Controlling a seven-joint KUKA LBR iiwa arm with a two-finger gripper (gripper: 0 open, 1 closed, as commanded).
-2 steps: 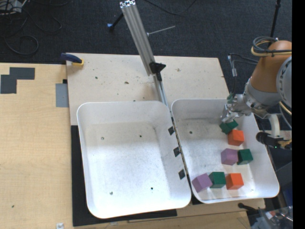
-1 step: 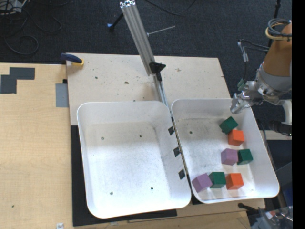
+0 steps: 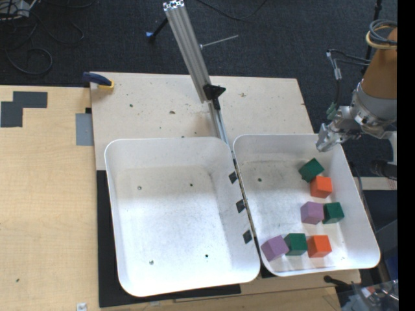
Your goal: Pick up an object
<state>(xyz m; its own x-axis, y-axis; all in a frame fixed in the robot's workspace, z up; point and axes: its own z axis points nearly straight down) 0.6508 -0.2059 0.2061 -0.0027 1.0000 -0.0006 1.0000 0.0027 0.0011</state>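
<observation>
- Seven blocks lie in the right bin (image 3: 363,203): a green block (image 3: 311,169) touching an orange block (image 3: 321,186) near the far side, a purple block (image 3: 312,212) against a second green block (image 3: 334,212) in the middle, and a purple block (image 3: 275,247), green block (image 3: 296,243) and orange block (image 3: 319,245) in a row along the near edge.
- Over that bin's far right rim sits the gripper (image 3: 324,141), just beside the first green block; whether it is spread or pressed together I cannot tell.
- Beside it stands the left bin (image 3: 130,173).
</observation>
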